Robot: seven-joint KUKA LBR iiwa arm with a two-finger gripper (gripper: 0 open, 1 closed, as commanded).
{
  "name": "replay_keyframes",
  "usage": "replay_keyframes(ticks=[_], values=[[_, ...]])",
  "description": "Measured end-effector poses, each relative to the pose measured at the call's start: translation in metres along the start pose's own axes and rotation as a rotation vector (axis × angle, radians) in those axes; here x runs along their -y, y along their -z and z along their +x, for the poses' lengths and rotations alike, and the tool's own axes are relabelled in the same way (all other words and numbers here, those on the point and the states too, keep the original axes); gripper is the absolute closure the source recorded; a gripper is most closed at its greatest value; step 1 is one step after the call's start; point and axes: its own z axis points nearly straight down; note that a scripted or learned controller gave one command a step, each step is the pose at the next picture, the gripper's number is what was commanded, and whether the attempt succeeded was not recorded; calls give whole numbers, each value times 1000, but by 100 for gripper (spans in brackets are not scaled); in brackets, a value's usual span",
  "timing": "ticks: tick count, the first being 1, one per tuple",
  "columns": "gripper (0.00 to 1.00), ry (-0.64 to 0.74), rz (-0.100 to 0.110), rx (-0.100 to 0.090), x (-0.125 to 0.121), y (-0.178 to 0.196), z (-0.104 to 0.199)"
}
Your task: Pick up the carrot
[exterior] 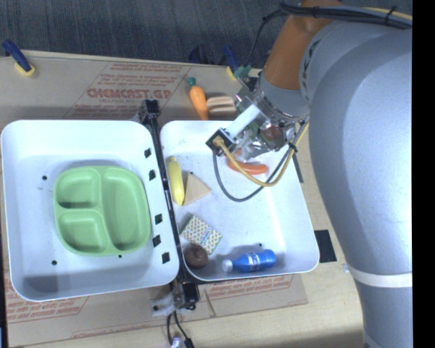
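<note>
Well, carrot (197,100): it is orange with a bit of green at its top end. It lies on the brown worktop (94,85), in the upper middle of the frame, just past the top rim of the right bin (279,216). It is not inside either bin.
Next to the carrot: a small tan roll (220,106) lies just beside it on the right.
Gripper (250,147): it hangs low over the upper part of the right bin, right of the middle of the frame. Wires loop around it. I cannot tell how wide it is open, and I cannot tell if it has hold of anything.
Under the gripper: a small orange-red thing (251,169) lies just below it in the bin. It is too small and too mixed in with the wires for me to say what it is.
Arm (348,122): big and grey, coming in from the right side of the frame.
Other things in the right bin: a yellow banana (175,180), a tan wedge (197,188), a square with a pattern (201,234), a little brown ball (196,254) and a blue bottle (250,260).
Left bin (22,158): it holds a green plate (101,209) with three parts.
What is done: I think not much yet. The gripper is near the carrot but apart from it, and the carrot rests on the worktop.
What is left: I think the gripper has to go up and left in the frame, past the bin's rim, come down over the carrot, close on it and lift it.
</note>
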Motion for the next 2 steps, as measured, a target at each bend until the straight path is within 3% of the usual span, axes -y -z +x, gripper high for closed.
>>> replay_keyframes(ticks=[1, 2], values=[[100, -188, -2, -3, -31, -9, 5], [100, -312, -1, -4, -82, 4, -13]])
